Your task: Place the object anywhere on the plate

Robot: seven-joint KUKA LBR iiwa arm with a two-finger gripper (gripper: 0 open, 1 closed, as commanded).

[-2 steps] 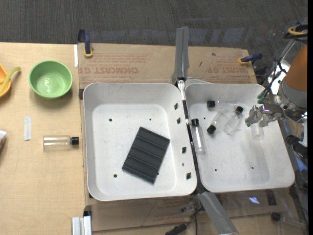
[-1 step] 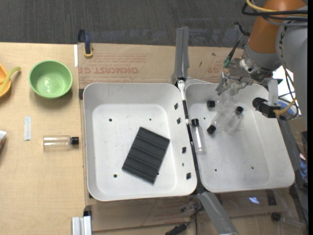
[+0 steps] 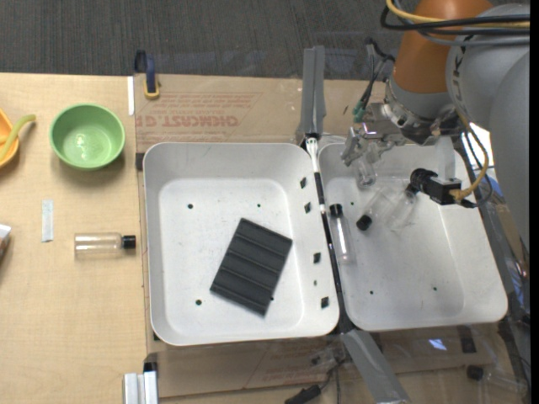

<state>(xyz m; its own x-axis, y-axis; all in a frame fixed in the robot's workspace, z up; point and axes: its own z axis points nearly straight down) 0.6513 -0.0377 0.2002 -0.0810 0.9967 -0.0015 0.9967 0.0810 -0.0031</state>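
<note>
Clear plastic, a small bottle (image 3: 383, 204) with a black cap lies just below the pincer (image 3: 364, 160), in the right bin (image 3: 421, 310). Whether the pincer is clenched or released cannot be told.

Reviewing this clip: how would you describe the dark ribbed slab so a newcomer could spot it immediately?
Start at the two white bins; take the left bin. The dark ribbed slab lies flat on its floor, turned at a slant, right of centre. It is the one large black rectangle, crossed by parallel grooves.
</note>
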